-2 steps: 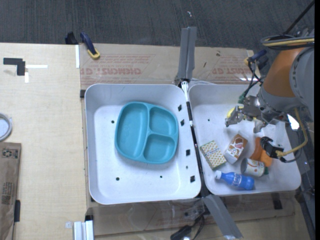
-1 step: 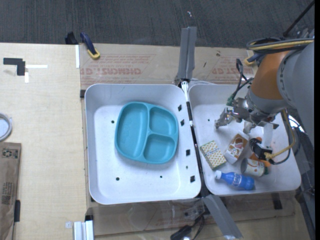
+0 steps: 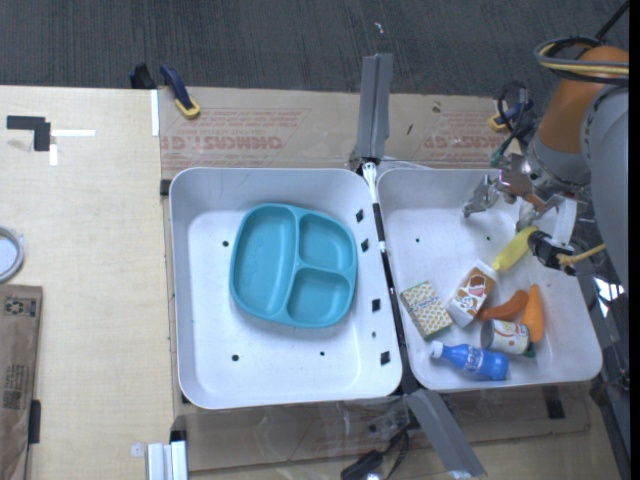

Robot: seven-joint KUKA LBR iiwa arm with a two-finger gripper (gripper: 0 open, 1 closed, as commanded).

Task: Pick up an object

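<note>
- Near edge of the desk [image 3: 80, 388]: pale wood, a brown paper bag [image 3: 18, 343] at its left edge, a tape roll [image 3: 6, 256] just beyond.
- Right bin [image 3: 440, 203]: a blue bottle [image 3: 470, 360], checkered packet [image 3: 427, 309], small carton [image 3: 470, 296], can [image 3: 508, 338] and carrot [image 3: 530, 310] cluster in its near right corner.
- Left bin [image 3: 195, 268]: a teal divided plate [image 3: 295, 265] at centre.
- The hand [image 3: 485, 200] hangs over the right bin's far part; whether it is open I cannot tell. A yellow object [image 3: 510, 252] lies just beside it.
- Far edge: cardboard sheet [image 3: 270, 128], a clamp [image 3: 178, 90], then dark floor [image 3: 250, 18].
</note>
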